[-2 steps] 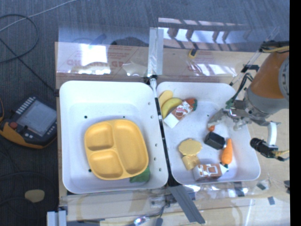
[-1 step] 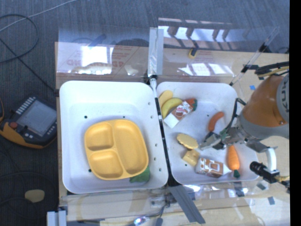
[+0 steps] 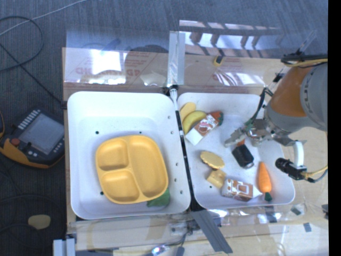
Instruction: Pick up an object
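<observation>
— Where's the hand point(image 3: 240, 138) right now?

— I see it low in the right bin point(image 3: 229, 101), reaching in from the right under the grey arm point(image 3: 306, 97) with its orange band. The fingers point(image 3: 233, 140) point left, but I cannot tell whether they are apart or together, and I see nothing between them.

— What's closest?

— A small black object point(image 3: 243, 156) lies just below the hand, near it. Whether they touch, I cannot tell. A carrot point(image 3: 264, 178) sits lower right of the hand. A round biscuit point(image 3: 212, 159) and a small printed box point(image 3: 237, 189) lie lower left.

— And further off?

— Left of the hand, a banana point(image 3: 189, 117) and a red-and-brown packet point(image 3: 207, 124) rest by the bin's left wall. Well beyond, in the left bin point(image 3: 80, 143), is a yellow divided plate point(image 3: 131, 168).
</observation>
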Controlling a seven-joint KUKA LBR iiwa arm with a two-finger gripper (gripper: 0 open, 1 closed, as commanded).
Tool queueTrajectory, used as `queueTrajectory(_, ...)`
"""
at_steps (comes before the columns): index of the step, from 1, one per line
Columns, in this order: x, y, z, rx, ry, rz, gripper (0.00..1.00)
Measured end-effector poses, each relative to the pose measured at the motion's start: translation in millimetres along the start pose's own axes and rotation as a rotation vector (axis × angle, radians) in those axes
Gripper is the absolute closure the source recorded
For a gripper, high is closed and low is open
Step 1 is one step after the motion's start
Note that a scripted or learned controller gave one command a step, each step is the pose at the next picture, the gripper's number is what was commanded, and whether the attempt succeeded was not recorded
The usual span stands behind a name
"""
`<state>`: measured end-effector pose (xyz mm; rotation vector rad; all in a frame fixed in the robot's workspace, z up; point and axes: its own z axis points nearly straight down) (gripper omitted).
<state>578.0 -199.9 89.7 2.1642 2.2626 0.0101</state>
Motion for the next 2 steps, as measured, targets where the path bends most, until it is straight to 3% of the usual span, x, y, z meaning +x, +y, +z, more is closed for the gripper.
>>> queueTrajectory(1,1.1,1.8,-11.7,-0.003,0.001,-0.001,1.0)
queueTrajectory(2,26.4,72.6,-102.9,0.014,-0.001,0.08,1.0)
